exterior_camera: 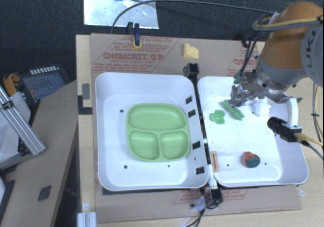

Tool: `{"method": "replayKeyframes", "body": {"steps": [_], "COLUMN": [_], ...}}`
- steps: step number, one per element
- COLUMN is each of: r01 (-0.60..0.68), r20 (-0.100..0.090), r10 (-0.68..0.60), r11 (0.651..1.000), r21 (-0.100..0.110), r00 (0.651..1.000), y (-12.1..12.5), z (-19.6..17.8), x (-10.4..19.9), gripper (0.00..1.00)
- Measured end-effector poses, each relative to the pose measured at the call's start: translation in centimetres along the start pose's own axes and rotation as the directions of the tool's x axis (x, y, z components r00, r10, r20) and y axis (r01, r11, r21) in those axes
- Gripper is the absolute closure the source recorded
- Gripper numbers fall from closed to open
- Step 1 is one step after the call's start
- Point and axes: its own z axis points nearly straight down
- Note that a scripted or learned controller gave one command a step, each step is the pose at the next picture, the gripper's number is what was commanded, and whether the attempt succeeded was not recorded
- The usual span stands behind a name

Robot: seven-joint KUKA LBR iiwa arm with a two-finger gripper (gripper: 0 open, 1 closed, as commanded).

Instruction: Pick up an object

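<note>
In the right bin (288, 170) lie a long green vegetable-like piece (232, 110), a small green clover-shaped piece (217, 117), a white object (260, 106) and a red-and-teal object (251, 160) near the front. My gripper (239, 95) hangs over the upper end of the long green piece, at the back of the right bin. The fingertips sit right at or touching that piece; their spacing is too small to read. Nothing is lifted.
The left bin (109, 135) holds a green three-compartment plate (156, 131). A yellow block (191, 50) lies on the cardboard behind the bins. A black cable connector (282, 129) hangs beside the arm over the right bin's right side.
</note>
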Motion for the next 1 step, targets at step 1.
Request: {"method": "replayKeyframes", "body": {"steps": [1], "r01": [0.002], "r20": [-0.001], "r10": [-0.002], "r11": [1.0], "r21": [-0.002], "r00": [1.0], "y": [1.24], "z": [-0.47], "x": [5.92], "gripper": [1.0]}}
